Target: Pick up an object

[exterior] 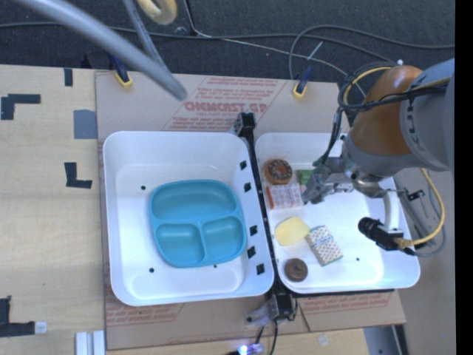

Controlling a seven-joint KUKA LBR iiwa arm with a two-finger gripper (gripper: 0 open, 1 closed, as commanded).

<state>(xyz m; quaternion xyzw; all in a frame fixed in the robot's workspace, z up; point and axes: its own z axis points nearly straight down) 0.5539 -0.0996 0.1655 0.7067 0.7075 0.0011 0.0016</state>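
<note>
Two white bins sit on a cardboard sheet [222,98] over the wooden bench [44,220]. At nine o'clock, the left bin [122,198] carries a blue tray [196,222]; at three o'clock, the right bin [369,268] carries a yellow object [291,231] below the gripper [316,187].

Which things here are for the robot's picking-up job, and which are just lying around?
For the job:
gripper
round brown cookie-like thing
red and white packet
yellow lump
small patterned box
brown disc
right bin

Just lying about:
blue divided tray
left bin
cardboard sheet
cables
</note>
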